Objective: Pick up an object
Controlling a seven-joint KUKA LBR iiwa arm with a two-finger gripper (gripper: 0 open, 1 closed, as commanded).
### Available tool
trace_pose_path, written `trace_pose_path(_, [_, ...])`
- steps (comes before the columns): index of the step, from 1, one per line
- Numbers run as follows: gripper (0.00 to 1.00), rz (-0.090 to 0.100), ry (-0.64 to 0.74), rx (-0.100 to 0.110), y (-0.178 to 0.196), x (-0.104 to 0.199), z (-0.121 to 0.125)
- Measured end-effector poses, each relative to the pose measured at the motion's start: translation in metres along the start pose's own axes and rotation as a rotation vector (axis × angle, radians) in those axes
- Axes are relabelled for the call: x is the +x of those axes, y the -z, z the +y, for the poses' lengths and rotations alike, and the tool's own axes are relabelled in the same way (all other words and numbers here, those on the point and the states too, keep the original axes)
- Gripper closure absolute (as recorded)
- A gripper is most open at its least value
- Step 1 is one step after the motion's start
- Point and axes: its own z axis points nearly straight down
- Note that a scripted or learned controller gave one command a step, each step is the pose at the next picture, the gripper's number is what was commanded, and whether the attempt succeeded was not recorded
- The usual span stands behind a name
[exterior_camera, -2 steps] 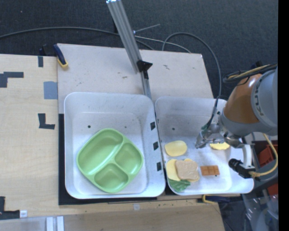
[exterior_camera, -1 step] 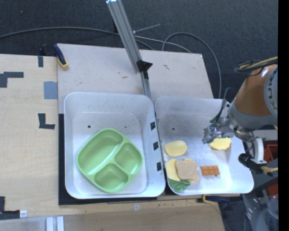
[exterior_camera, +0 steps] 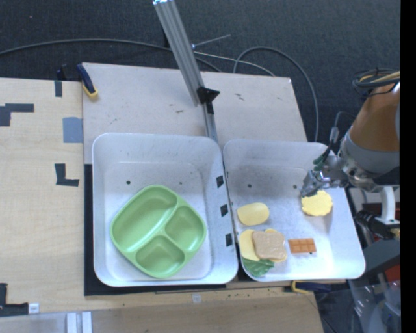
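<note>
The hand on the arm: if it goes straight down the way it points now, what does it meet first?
Most likely the round yellow food piece in the right bin: the hand sits just above its upper left edge. Depth is unclear, so it may meet the bin floor beside it.

From the gripper (exterior_camera: 314, 184), I see a green divided plate (exterior_camera: 158, 229) well away in the far bin (exterior_camera: 130, 162). Beyond the gripper a grey metal post (exterior_camera: 185, 55) slants over the board (exterior_camera: 143, 97), with a blue-and-yellow clamp (exterior_camera: 88, 81) at its farthest corner. Cables (exterior_camera: 270, 51) loop on the dark floor (exterior_camera: 65, 19).
</note>
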Motion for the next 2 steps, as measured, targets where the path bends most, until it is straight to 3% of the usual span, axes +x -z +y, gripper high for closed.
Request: trace_pose_path(2, [1.0,0.004,0.006,0.004,0.02,0.118,0.027])
